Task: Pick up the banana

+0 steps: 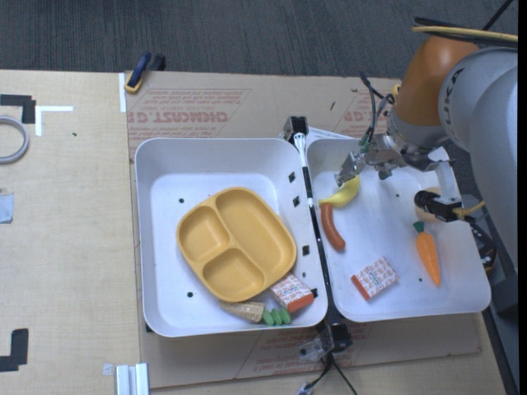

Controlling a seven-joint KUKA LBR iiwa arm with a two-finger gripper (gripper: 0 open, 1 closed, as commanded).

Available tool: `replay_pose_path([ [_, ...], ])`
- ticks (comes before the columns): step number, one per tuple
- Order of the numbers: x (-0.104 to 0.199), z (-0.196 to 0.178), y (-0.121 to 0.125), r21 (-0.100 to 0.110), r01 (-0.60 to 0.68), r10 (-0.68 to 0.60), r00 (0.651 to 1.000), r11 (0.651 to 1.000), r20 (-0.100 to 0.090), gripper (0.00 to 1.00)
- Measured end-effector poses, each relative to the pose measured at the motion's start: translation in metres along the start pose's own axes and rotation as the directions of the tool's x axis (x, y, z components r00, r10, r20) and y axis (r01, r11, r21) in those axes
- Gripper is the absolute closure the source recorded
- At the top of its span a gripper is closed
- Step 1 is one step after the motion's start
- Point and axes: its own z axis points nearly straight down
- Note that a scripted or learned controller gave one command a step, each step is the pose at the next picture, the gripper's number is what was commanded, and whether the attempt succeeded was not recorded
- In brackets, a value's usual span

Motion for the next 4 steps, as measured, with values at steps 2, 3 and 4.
replay_pose_path([
  [2,-0.003,0.009,-0.047,0.000,0.309,-0.309,0.951,0.951,0.000,1.00],
  [3,0.030,0.009,-0.132,-0.001,0.599,-0.599,0.801,0.801,0.000,1.00],
  [4,0.063,-0.092,-0.126,-0.002,0.809,-0.809,0.588,0.588,0.005,1.00],
])
